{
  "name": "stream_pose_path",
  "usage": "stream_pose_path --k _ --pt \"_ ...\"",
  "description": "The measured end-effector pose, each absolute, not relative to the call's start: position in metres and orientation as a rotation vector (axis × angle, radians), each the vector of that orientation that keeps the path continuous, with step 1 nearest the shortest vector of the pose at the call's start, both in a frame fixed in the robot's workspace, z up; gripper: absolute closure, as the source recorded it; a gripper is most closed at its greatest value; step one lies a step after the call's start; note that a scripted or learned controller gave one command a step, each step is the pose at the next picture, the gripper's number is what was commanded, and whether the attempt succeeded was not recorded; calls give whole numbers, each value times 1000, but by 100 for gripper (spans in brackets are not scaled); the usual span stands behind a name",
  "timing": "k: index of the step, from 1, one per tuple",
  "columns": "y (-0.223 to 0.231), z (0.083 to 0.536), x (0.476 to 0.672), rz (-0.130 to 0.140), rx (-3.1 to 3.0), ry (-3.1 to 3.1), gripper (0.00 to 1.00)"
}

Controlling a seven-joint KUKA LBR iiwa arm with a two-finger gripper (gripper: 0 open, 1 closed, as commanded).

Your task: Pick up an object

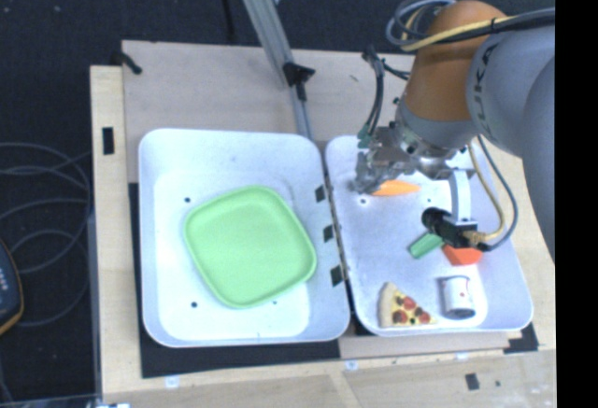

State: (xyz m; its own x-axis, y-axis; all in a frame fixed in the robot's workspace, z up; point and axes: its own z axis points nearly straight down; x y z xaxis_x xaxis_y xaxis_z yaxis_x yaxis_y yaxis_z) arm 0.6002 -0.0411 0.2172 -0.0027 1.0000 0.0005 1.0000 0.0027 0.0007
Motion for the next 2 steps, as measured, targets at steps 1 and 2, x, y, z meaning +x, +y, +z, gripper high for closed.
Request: stream_pose_path --k 1,2 --pt "11 233 594 4 2217 2225 100" --pt "69 243 576 4 2216 2227 100"
